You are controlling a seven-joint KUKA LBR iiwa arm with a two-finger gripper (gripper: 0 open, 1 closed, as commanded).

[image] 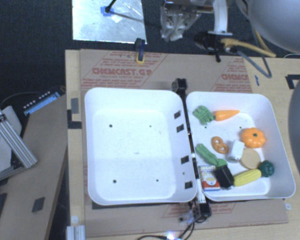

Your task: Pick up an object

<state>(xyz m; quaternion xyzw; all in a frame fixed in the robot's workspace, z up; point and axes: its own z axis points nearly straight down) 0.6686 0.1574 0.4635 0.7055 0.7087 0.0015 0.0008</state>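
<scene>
Right white bin (262,109) crowds carrot (226,115), pumpkin (253,137), corn (246,177) and pretzel (219,144).

Two bins side by side on the desk (115,69): left bin (135,144), right bin (257,108). In the right one, carrot (225,115) far, pretzel (219,144) left of pumpkin (253,137), corn cob (247,177) near.

Bench (73,164), cardboard sheet (121,72) — left bin (135,151), right bin (279,151)

Robotics lab bench, not home. Landmark: left bin (135,149). Beneath it: brown sheet (120,70) printed CHEMCAST GP. Left of it: aluminium extrusion rail (10,134). Behind it: metal plate (90,14) on dark carpet (30,34). Right of it: second bin (260,109) with toy food (252,137).
</scene>
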